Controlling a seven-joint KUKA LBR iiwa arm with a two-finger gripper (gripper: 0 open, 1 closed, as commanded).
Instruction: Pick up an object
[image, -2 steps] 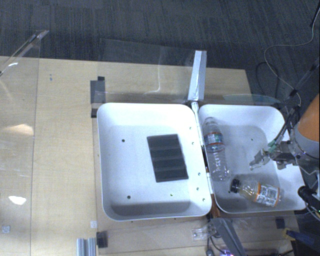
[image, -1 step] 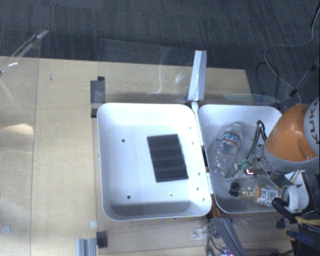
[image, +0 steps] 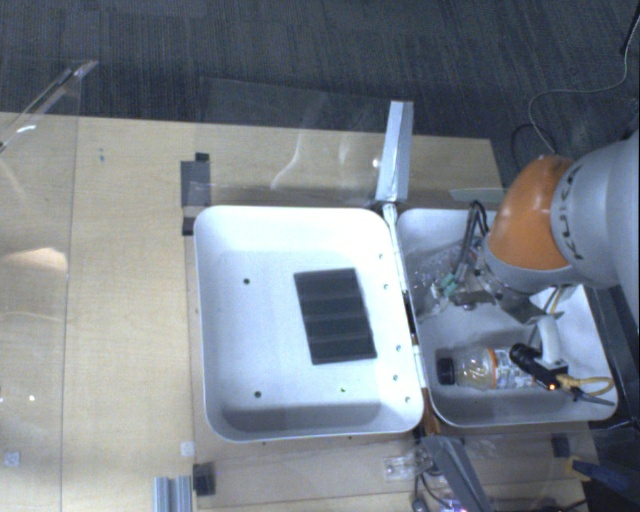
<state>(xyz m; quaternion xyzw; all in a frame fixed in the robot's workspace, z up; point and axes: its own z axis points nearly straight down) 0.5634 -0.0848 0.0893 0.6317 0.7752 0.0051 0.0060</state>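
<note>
**As the claw hangs over the right bin**

As you look down on the desk (image: 110, 300), note two shallow white bins lying just beside each other, a dark seam between their rims.

Arm: the grey arm (image: 600, 215) enters from 3 o'clock. Its orange band (image: 528, 225) sits over the 12 to 1 o'clock part of the right bin (image: 500, 408).

Claw: you will find the claw (image: 458, 292) below the band, over the right bin's 9 to 10 o'clock area and close to the wall shared with the left bin. From this slant you cannot tell how far it is open. Nothing is visibly held in it.

Right bin contents: a clear bottle (image: 485, 370) lies on its side along the 6 to 7 o'clock edge. Its dark cap (image: 446, 370) points toward 9 o'clock. The bottle is at 6 o'clock from the claw and apart from it. Something clear and crinkled (image: 432, 266) shows in the 10 o'clock corner, too blurred to name.

Left bin contents: in the left bin (image: 250, 340) a dark ribbed slab (image: 335, 315) lies flat near the middle, a little toward 3 o'clock. Its long side runs roughly from 11 to 5 o'clock. It is well apart from the claw, with the shared wall between them.
</note>
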